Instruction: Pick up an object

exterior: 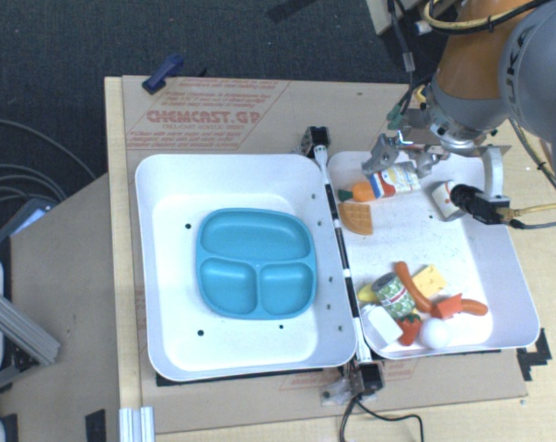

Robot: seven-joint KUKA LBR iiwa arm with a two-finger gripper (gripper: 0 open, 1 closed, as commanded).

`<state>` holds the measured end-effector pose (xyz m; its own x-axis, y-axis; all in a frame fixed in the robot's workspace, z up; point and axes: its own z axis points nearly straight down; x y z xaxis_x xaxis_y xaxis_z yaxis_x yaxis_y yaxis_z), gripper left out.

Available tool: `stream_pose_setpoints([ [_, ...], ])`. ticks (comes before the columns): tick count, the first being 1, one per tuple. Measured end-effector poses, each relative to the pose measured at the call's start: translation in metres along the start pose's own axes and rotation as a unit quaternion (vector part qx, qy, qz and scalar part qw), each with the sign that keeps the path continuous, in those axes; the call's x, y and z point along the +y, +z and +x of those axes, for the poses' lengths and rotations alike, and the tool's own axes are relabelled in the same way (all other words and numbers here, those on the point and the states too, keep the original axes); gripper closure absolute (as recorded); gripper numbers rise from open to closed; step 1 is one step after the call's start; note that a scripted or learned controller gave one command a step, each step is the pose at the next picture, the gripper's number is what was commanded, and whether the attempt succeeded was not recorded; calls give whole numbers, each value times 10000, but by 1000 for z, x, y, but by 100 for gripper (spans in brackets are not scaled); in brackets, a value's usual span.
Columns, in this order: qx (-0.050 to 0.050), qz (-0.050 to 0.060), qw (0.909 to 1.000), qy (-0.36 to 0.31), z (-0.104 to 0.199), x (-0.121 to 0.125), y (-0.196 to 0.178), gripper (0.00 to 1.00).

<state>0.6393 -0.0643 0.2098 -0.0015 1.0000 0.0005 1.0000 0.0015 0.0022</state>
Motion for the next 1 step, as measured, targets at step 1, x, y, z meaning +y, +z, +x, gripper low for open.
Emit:
stream_pose_setpoints([
  [1,3,23,10000,1,23,-60,-49,100],
])
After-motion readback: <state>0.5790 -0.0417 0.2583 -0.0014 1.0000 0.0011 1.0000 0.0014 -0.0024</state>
